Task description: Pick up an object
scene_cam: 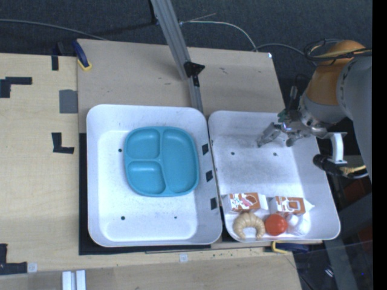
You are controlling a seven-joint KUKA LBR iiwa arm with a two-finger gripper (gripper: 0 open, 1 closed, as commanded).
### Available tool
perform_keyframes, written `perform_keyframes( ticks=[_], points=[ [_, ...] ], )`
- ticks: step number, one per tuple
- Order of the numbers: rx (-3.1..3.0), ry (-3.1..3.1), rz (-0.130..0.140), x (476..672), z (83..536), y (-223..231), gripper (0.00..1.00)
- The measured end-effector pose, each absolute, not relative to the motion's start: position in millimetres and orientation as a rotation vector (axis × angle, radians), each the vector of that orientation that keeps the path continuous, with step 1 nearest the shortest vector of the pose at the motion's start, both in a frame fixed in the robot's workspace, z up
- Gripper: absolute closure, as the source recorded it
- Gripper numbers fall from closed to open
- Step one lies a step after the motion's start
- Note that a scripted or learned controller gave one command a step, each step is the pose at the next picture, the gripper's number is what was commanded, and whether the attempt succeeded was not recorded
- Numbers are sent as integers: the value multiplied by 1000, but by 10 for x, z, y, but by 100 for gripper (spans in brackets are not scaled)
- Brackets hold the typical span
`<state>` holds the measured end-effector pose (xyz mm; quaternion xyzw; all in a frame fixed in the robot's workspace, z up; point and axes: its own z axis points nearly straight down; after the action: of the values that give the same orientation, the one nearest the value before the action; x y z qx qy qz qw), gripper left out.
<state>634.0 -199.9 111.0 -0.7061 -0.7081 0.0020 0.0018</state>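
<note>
Gripper (279, 135) is hovering with fingers spread over the right bin's (254, 162) far end, gripping nothing. Croissant (249, 224) is lying at the near edge beside a tomato (276, 225); probably light toys, best pinched across the middle.

We see bare floor across the upper right-hand white plastic bin (254, 162); food items crowd its near edge: a tan croissant (248, 225) and a red tomato (276, 225).
</note>
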Motion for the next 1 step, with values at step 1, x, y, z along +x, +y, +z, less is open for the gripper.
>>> perform_keyframes(
  ticks=[1],
  points=[
    [-2217, -2224, 5, 6336, 868, -1986, 0]
  ],
)
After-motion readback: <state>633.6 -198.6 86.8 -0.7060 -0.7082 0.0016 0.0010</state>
